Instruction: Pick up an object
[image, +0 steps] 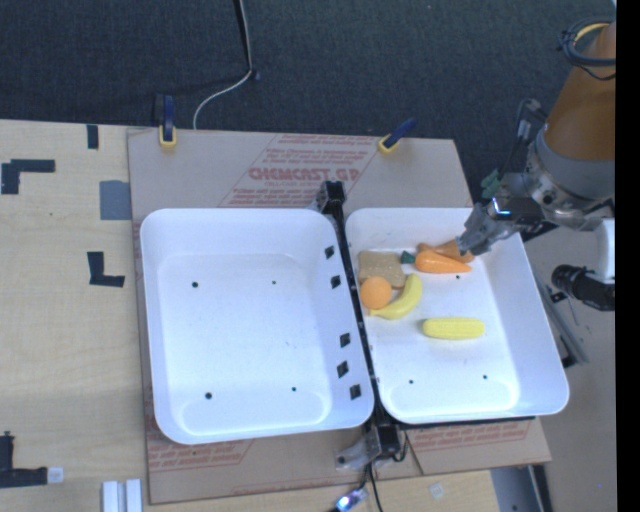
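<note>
Camera view looks down at a slant on two white bins on the table; the left bin (240, 330) holds nothing I can see, and the right bin (500, 385) holds all the goods; a carrot (441, 261) lies near its far wall, a tan block (380, 266) sits to the carrot's left, an orange (375, 293) and a banana (401, 299) touch each other just below the block, and a corn cob (453, 328) lies apart toward the middle.

The jaws (476, 238) hang at the carrot's right end, touching or nearly so; whether they are parted or closed I cannot tell, since the tips merge with the carrot and the dark wrist, and no object shows plainly between them.

My judgement is that the carrot is the target and the step is the descent and close; to do it well the jaws should straddle the carrot across its narrow width, nearer its thick middle than its tapered end, since a pinch on the taper would likely squirt it out; the bin wall is close behind, so the approach should stay steep and clear of the rim; the lift ought to be straight up.

Hard to read: the carrot's green top blurs into the block's edge; the arm (585, 110) is cut off at the frame's right; the block's nature is unclear.
</note>
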